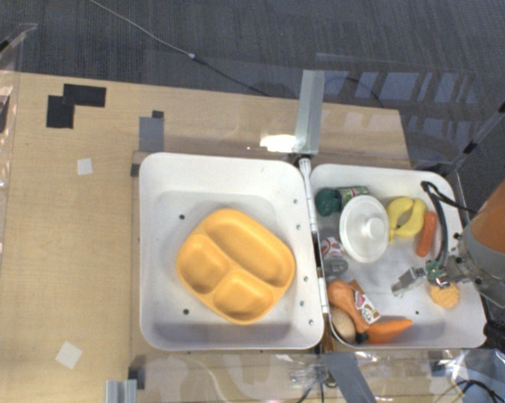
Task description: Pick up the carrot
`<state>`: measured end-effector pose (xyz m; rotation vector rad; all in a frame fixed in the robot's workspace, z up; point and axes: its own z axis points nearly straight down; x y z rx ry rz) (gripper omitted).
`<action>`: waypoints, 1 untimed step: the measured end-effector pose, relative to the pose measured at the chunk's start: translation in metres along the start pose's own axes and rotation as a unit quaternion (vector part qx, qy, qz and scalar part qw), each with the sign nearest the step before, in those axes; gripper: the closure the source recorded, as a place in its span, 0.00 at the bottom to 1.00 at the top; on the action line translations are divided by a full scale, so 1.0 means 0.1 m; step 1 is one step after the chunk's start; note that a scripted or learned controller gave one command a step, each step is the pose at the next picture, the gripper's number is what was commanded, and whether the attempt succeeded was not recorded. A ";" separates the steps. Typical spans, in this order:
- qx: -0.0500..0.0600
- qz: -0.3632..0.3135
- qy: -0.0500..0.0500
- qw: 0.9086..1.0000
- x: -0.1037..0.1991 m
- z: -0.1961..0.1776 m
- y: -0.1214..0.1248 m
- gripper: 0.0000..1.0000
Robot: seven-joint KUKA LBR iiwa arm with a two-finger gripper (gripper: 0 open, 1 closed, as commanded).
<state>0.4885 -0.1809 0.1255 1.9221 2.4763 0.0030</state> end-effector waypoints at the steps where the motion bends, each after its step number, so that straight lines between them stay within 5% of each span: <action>1: -0.002 0.031 0.001 1.000 -0.22 0.37 0.29 0.00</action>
